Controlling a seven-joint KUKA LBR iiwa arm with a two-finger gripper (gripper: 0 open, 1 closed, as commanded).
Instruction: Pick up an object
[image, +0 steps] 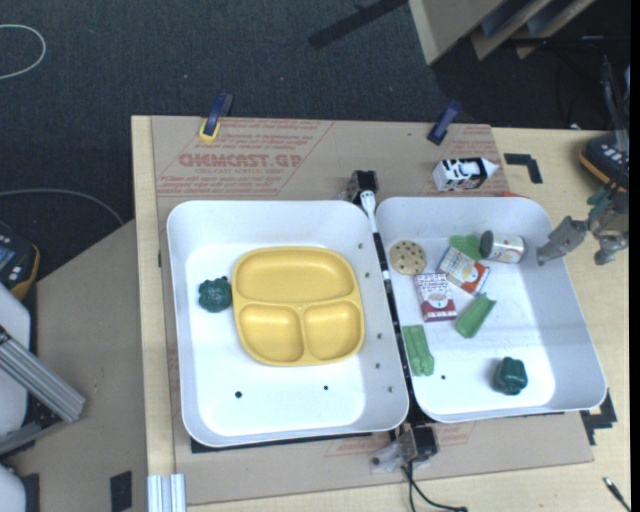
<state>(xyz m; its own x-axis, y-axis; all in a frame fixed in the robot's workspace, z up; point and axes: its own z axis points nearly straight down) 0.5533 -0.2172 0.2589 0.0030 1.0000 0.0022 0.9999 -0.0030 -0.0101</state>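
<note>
The hand (580, 240), seemingly open, hovers at the right bin's (570, 300) three o'clock rim; best target the isolated pepper (510, 375) at five o'clock.

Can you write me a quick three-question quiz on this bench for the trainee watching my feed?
1. True or false: the yellow divided tray lies in the left bin.
2. Which thing shares the left bin with the tray? A) the cookie B) the dark green broccoli-like toy C) the small can
3. Fill in: the gripper hangs at the ____ rim of the right bin.

Key: 1 true; 2 B; 3 right. The cookie and can lie in the right bin.
</note>
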